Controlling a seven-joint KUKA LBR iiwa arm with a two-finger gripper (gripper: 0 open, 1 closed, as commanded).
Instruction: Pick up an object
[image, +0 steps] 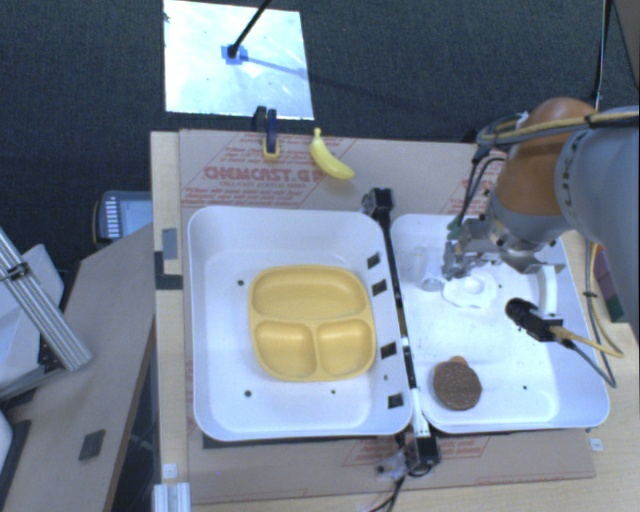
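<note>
White rounded object (468, 291) lies in the right shallow white bin (585, 400), towards its far edge, directly below the jaws; I cannot tell whether they are spread. Centre over it, descend squarely, and close only once it is straddled.

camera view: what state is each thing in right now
yellow tray: flat, right way up, in the left bin
brown disc: lying flat in the right bin, apart from the tool
white object: on the right bin floor, right beside the tool; contact cannot be told
banana: lying on the bench behind the bins
tool: low in the right bin, nothing seen held
</note>
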